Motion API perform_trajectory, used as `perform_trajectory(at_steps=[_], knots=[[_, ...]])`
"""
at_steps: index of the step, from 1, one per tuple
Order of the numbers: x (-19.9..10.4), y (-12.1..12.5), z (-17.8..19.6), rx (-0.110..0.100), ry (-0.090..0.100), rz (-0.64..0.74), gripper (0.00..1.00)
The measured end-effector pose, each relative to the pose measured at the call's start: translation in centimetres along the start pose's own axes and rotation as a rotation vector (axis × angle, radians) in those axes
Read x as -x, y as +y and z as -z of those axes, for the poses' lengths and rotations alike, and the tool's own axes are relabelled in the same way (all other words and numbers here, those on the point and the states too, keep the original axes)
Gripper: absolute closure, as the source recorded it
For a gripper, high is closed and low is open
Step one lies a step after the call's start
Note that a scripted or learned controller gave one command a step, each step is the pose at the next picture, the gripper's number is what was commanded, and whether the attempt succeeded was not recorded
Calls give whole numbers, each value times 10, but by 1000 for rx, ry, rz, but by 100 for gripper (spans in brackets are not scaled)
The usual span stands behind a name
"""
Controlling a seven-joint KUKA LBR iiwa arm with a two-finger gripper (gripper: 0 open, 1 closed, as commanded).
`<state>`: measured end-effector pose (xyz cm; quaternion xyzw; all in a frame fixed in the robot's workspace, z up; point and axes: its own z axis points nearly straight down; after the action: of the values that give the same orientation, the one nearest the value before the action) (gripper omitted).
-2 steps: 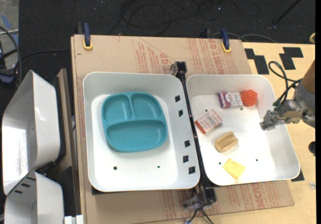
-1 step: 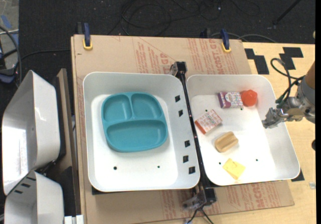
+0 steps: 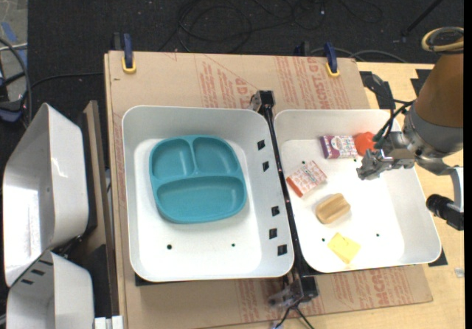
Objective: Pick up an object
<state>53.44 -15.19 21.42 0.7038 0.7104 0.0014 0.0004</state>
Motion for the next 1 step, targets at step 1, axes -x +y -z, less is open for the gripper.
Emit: perform_trajectory(at_steps=[1], knots=[[-47, 13, -7, -3, -1, -2, 100]])
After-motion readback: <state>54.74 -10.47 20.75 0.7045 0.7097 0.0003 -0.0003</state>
